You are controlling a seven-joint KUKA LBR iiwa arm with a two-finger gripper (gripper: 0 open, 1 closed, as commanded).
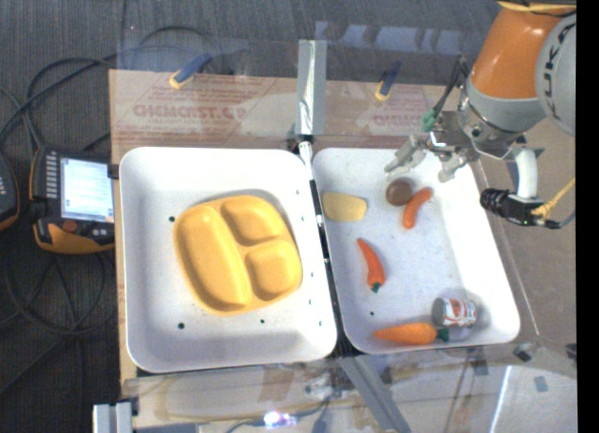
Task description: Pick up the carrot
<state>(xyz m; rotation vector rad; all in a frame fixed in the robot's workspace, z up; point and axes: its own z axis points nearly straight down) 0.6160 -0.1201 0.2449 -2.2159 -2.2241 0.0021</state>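
The carrot (409, 334), orange with a green top, lies along the front edge of the right bin (487, 263). My gripper (429, 156) hovers over the back of that bin, far from the carrot, with its fingers spread open and nothing between them. Just below the gripper sit a brown round item (399, 193) and a small orange sausage-shaped item (416, 207).
The right bin also holds a pale yellow piece (343, 206), a red-orange chili pepper (372, 264) and a small can (455, 311) beside the carrot's top. A yellow divided tray (240, 252) fills the middle of the left bin (150, 328).
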